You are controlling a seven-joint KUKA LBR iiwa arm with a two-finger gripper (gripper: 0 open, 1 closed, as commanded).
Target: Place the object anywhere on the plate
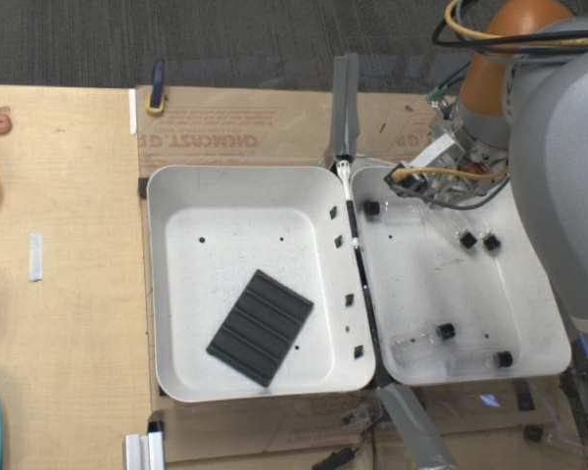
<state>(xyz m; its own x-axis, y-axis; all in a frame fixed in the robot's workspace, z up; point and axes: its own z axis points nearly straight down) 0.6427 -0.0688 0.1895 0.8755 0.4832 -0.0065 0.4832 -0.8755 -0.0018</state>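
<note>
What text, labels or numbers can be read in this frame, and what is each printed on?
"CHEMCAST GP" in red, as far as it can be made out, seen upside down on the cardboard sheet behind the left bin.
Smaller red print beside and below it: too blurred to read.
No other readable text.

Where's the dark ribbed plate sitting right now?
The dark ribbed plate lies flat in the left bin, tilted diagonally in its lower middle part, well apart from the arm over the right bin.
</note>
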